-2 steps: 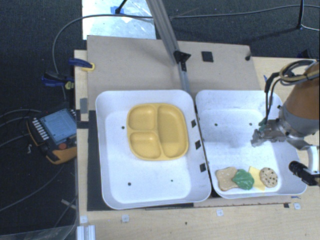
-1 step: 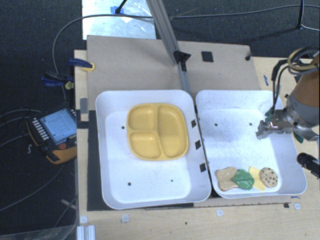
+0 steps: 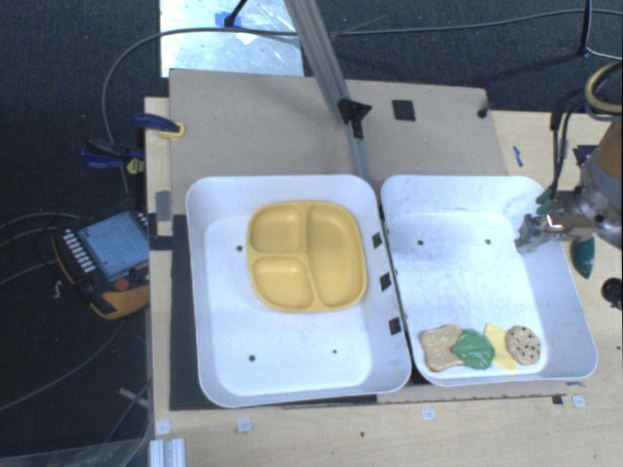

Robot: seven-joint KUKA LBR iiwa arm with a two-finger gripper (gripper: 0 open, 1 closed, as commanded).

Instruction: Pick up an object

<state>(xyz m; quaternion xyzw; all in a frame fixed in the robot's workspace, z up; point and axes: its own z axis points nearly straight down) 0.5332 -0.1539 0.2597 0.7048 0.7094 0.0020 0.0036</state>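
A: How is the light?
B: Bright and even from overhead. The two white bins point(image 3: 292, 358) come close to washing out, and shadows under their rims are soft and thin.
A: Any glare?
B: A shiny sheet point(image 3: 229, 22) at eleven o'clock glints white and blue.
A: Sharpness?
B: Slightly soft and grainy throughout. The arm point(image 3: 594, 193) at three o'clock is smeared, and the dark floor holds little detail.

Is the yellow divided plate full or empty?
Empty: the yellow plate in the left bin shows three bare compartments.
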